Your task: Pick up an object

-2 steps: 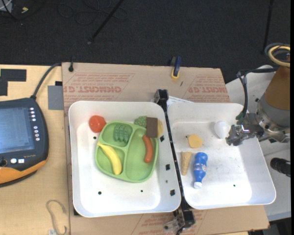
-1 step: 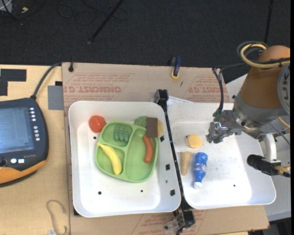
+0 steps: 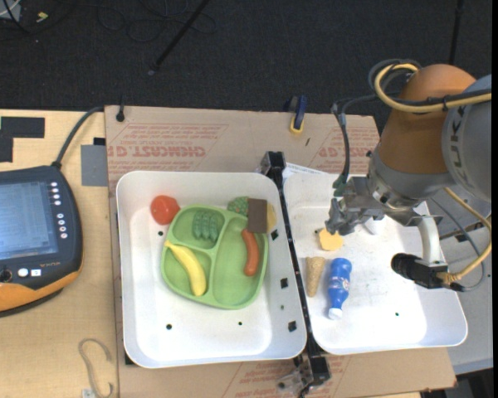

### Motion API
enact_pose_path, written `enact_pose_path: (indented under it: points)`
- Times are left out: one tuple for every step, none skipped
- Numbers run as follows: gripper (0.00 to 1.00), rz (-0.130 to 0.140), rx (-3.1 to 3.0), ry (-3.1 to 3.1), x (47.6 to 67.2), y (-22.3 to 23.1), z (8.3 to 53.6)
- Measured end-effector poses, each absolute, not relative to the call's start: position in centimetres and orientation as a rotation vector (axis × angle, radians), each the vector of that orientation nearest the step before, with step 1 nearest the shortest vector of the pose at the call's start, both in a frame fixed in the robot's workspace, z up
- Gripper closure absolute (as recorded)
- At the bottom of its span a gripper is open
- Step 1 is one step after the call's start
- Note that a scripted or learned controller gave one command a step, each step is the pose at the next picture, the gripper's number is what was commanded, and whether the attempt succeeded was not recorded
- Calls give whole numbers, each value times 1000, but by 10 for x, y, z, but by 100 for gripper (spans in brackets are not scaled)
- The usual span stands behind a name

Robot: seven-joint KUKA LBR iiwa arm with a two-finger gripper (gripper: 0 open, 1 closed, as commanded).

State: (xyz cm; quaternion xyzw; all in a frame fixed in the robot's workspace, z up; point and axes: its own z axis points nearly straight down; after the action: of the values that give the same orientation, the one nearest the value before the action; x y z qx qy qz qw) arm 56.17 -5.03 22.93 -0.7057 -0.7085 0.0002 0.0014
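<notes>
The tool (image 3: 339, 225) hangs low over the right-hand bin (image 3: 432, 326), right of centre in the frame, directly above a small yellow piece (image 3: 329, 240) that lies on the bin floor near the divider between the two bins. Whether the fingers are spread or closed cannot be told from this angle, since the wrist and the dark tool body hide them, and nothing can be seen held between them. The yellow piece looks like the nearest target, so the step in hand seems to be the descent and grasp on it. To do that well, the tool should be centred over the piece before closing, because the piece is flat and low and an off-centre pinch would likely skid it across the smooth white floor. The fingers need to reach nearly to the bin floor to get purchase on its edges. A tan cone (image 3: 314, 274) and a blue bottle (image 3: 338, 285) lie just below it in the frame, close but apart from it, so the closing line is best kept away from them. The left-hand bin (image 3: 141, 322), with its green tray (image 3: 224, 293) of toy food, plays no part here. Lifting straight up and checking that the piece comes along would confirm the grip.
</notes>
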Motion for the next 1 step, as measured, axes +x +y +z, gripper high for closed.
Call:
enact_pose_path:
  points:
    - [100,1,-2215,-2224,584,4,219]
